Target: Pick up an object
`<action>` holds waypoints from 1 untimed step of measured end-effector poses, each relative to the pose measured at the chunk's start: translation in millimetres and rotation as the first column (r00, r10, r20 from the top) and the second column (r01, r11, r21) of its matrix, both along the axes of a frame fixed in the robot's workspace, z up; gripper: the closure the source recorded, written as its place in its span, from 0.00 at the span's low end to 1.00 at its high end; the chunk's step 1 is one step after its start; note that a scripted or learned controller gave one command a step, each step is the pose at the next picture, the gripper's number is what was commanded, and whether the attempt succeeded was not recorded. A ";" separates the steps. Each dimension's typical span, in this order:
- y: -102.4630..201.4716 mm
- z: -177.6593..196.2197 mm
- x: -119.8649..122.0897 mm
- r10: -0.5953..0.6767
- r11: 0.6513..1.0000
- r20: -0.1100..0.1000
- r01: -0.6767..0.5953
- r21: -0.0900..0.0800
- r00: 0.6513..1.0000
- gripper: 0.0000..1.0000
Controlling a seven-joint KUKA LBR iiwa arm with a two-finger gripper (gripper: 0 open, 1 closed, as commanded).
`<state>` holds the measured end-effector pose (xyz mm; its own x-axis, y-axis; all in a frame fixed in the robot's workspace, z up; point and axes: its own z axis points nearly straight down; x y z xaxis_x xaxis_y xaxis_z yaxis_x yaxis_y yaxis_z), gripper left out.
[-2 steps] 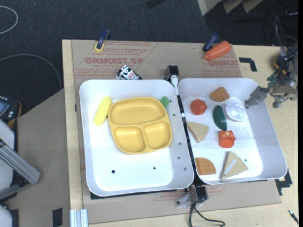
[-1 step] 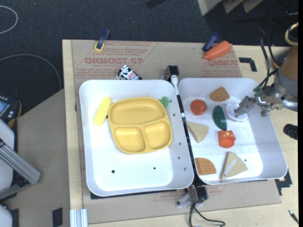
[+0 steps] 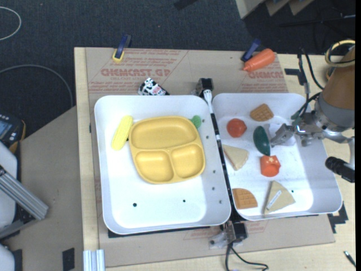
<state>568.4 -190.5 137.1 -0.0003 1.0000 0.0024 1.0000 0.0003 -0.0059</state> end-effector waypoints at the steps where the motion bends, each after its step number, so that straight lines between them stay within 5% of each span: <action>1: 1.1 -53.4 -0.9 0.000 1.000 0.000 0.000 0.000 1.000 0.00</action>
